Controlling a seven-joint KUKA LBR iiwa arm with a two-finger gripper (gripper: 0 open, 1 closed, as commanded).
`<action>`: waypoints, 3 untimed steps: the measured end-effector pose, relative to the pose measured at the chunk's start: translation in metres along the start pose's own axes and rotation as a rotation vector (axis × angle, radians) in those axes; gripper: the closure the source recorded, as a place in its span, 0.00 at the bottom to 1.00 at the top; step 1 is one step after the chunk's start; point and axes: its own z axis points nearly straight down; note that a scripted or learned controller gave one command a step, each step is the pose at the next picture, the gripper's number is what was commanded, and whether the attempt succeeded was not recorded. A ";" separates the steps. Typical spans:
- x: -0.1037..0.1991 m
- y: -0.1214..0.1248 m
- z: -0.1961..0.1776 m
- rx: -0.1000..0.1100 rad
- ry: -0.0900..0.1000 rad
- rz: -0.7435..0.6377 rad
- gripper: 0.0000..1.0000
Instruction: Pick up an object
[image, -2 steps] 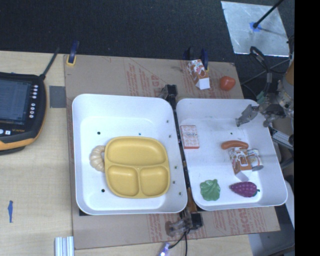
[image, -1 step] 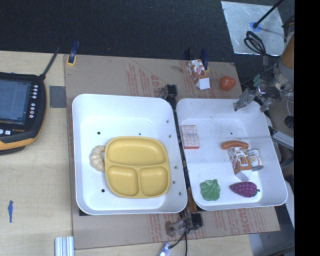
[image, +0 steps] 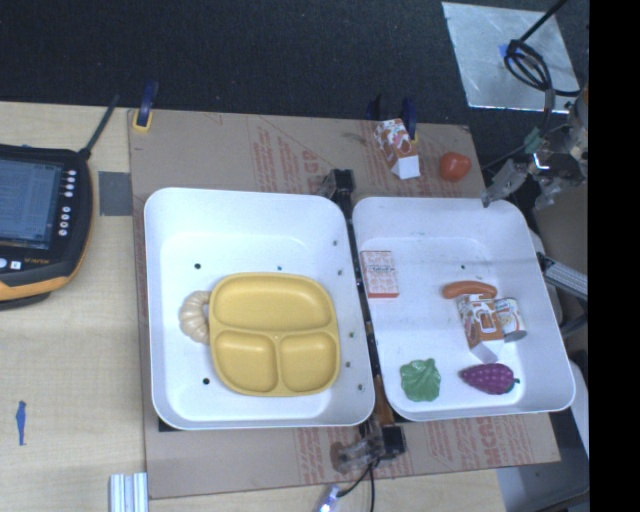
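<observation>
The right bin (image: 520, 225) held a hot dog (image: 469, 290), a carton (image: 489, 319), grapes (image: 487, 378), a green lump (image: 420, 379) and a card (image: 379, 273). The left bin (image: 240, 225) held a yellow tray (image: 272, 332). The gripper (image: 545, 165) was past the right bin's far corner; whether its jaws were open or closed, I cannot tell.

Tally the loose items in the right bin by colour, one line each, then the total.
Green: 1, the leafy vegetable
Purple: 1, the grape bunch
Orange-red: 1, the sausage
White with red print: 2, the flat packet and the carton
Total: 5
</observation>
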 end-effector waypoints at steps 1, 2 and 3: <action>0.001 0.000 0.089 0.004 -0.001 -0.002 0.00; 0.018 -0.052 0.066 0.003 -0.001 0.000 0.00; 0.005 -0.101 0.000 0.001 -0.001 0.001 0.00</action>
